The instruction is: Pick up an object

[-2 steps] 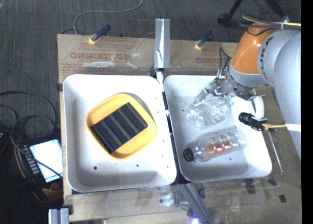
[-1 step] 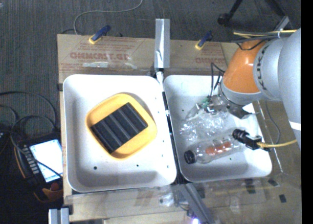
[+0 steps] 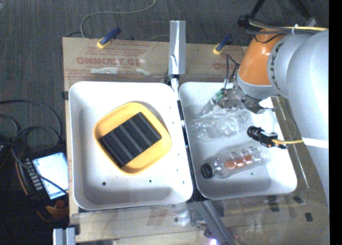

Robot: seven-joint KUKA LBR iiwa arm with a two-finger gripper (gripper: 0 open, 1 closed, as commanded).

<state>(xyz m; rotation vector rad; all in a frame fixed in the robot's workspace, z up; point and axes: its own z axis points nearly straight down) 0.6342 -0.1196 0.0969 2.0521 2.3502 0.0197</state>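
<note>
Grey metal with an orange band above the wrist, reaching in from the right and ending in the pincer, low over the far part of the right bin. Cannot tell how wide open, nor whether closed on anything: hidden under the wrist from this height.

Just beside the pincer on its left, a small green bit, too small to name; touching or merely close, cannot tell. Right under the pincer and spreading from it towards the near side, crumpled clear plastic, shiny and creased, reaching out to the bin's left wall. Further towards the near rim, well apart from the pincer, a clear bottle on its side, black cap pointing left, something orange-red inside its middle. Bottle and crumpled clear plastic near each other, with a strip of white floor between.

Far to the pincer's left, across the two adjoining bin walls, the left bin, holding a yellow tray laid flat and turned at a slant, with a black ribbed pad set in its hollow.

Beyond the pincer, past the far rims, brown cardboard with faded red lettering. Upright at the line between the bins, a metal post. Straight beyond the pincer, a blue-and-yellow clamp; far off to the left, a second clamp of the same kind.
</note>
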